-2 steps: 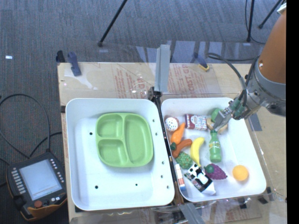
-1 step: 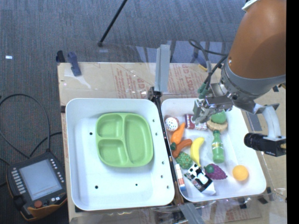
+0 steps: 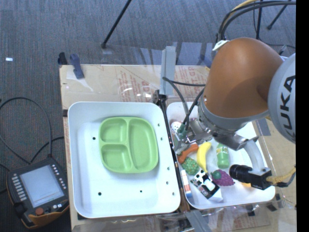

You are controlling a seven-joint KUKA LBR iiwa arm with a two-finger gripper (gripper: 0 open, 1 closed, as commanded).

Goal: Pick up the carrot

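The carrot (image 3: 187,153) lay in the right bin (image 3: 257,154), just beside the banana (image 3: 204,154), long axis slanting up to the right, directly below the end effector (image 3: 186,137), whose opening I could not tell.

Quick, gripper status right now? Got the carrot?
Gripper: cannot be told; it sits low in the right bin, right by the carrot, with no grasp visible.
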